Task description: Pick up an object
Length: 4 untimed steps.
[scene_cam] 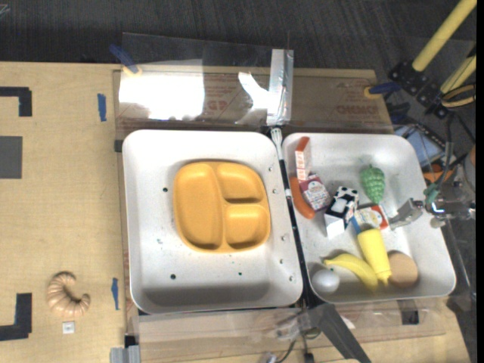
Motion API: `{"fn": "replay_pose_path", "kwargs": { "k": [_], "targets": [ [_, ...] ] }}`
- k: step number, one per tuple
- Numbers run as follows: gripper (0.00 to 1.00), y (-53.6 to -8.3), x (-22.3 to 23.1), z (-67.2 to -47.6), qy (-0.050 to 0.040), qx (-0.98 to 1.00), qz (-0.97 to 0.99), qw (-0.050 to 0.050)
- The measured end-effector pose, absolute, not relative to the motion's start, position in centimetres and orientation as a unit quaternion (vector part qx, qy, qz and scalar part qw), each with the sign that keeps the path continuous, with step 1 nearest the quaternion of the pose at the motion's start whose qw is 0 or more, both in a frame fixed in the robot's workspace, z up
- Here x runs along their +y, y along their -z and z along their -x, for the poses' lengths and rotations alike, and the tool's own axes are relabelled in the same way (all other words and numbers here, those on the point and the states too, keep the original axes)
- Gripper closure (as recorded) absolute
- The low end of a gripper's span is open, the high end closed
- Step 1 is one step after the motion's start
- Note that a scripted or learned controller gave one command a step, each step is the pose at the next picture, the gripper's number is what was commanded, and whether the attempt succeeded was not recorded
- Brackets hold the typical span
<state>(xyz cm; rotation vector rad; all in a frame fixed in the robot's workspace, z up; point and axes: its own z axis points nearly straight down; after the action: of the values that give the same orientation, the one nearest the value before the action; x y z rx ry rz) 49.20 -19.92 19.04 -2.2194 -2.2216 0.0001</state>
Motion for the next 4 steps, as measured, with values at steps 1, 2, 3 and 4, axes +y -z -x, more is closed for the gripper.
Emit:
{"fn": "replay_pose_path", "kwargs": {
  "k": [1,2,3,4],
  "targets": [
    [0.0,-9.5,-19.3,-50.6,0.0046,-0.58,0.815,-0.001],
    [0.0,-9.3,-17.0,-57.6,0.0054,-0.539,0.842,-0.006],
    [1.0,-10.5,-16.9,-57.9,0.0077,-0.54,0.841,-0.008],
    [1.0,-9.4,-17.9,-61.8,0.0032,-0.642,0.767,-0.007]
  ]
}}
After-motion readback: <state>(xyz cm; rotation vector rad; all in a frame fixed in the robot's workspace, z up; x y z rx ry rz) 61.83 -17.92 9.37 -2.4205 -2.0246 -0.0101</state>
